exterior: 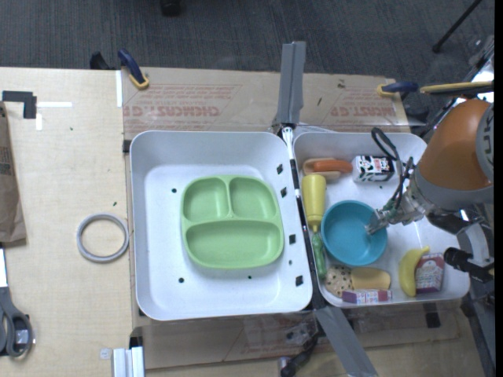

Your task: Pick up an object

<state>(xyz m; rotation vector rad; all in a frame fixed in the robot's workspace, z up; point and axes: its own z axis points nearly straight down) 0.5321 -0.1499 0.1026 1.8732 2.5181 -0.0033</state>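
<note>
Pale bench (63,179) carries two bins; at three o'clock, the pincer (377,225), spread unreadable, hovers over the blue bowl (352,234) — light, rigid, slick; pinch its rim.

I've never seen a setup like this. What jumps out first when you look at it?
Probably the green divided plate, lying alone in the left white bin. Next, the clutter in the right bin: a blue bowl, a yellow bottle, a banana and small packets. The grey arm with its orange band reaches in from the right, its gripper over the bowl's rim.
</note>
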